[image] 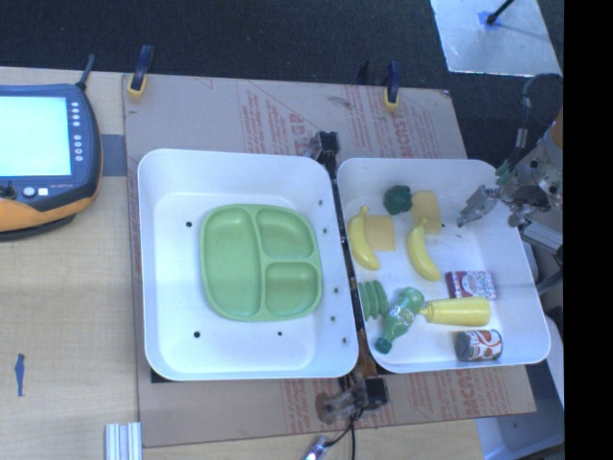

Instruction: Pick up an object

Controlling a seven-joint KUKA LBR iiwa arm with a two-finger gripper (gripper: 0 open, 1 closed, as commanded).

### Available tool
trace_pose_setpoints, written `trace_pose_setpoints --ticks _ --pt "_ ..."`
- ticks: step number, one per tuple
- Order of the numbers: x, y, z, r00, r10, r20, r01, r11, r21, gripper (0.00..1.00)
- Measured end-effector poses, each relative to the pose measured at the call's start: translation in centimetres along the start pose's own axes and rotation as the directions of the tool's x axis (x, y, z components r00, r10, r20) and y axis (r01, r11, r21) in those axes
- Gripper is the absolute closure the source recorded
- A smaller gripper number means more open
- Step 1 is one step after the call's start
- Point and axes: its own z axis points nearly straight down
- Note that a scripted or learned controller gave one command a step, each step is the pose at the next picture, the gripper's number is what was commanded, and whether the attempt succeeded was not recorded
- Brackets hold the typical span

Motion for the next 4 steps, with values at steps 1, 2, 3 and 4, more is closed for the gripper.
trace_pose_setpoints --ticks 1,2,3,4 --pt "3.5 4.2 10.2 1.000 -0.002 -0.001 0.002 1.000 0.004 0.00" --pt "10.3 -1.8 10.1 1.000 -0.003 0.000 0.003 1.000 0.002 0.00" --pt "10.2 -1.8 9.1 1.000 -0.006 0.001 0.006 1.000 0.004 1.00" --pt "18.9 4.0 0.0 1.000 -0.001 -0.001 0.001 1.000 -0.002 1.00"
